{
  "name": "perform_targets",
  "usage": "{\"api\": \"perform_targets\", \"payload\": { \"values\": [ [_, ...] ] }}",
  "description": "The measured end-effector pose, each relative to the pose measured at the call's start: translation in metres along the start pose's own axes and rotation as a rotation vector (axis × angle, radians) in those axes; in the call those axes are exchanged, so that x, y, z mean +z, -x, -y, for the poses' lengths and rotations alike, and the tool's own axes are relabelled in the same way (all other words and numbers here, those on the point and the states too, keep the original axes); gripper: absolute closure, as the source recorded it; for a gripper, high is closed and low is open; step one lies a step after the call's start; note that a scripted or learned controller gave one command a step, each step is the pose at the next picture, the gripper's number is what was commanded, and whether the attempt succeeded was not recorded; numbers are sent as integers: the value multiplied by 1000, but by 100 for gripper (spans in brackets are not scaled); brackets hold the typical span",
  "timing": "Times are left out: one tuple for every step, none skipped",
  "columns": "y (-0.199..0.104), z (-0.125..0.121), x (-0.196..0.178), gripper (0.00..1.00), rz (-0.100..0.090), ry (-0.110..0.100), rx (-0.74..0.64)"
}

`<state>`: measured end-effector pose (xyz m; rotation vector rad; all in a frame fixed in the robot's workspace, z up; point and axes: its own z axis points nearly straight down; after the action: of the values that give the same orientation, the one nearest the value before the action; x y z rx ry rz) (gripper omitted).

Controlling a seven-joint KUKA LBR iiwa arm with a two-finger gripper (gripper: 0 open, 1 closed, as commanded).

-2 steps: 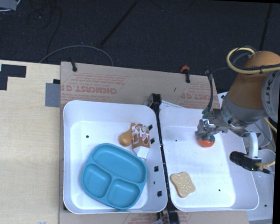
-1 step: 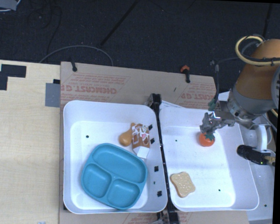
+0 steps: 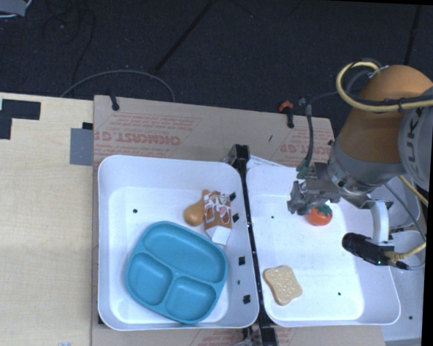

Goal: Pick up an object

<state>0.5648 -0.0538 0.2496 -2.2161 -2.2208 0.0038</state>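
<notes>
A small red-orange tomato-like toy (image 3: 321, 216) with a green top lies in the right bin (image 3: 340, 300), near its back. My gripper (image 3: 305, 198) hangs right over the toy's upper left side and hides part of it. Whether the toy is held I cannot make out. A slice of toast (image 3: 283, 284) lies flat near the front left of the right bin. In the left bin (image 3: 115, 221) sits a blue divided plate (image 3: 175, 272). Behind it are a brown and white patterned piece (image 3: 217, 209) and a small orange-brown lump (image 3: 193, 214).
A black divider rail (image 3: 245, 236) runs between the two bins. A black connector with cables (image 3: 365, 248) from the arm juts over the right bin's right side. Cardboard (image 3: 175, 133) lies under the bins, with the wooden bench (image 3: 30, 223) to the left.
</notes>
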Motion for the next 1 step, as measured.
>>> {"api": "perform_targets", "payload": {
  "values": [
    [-53, 0, 2, 100, -1, 1, -2]
  ]
}}
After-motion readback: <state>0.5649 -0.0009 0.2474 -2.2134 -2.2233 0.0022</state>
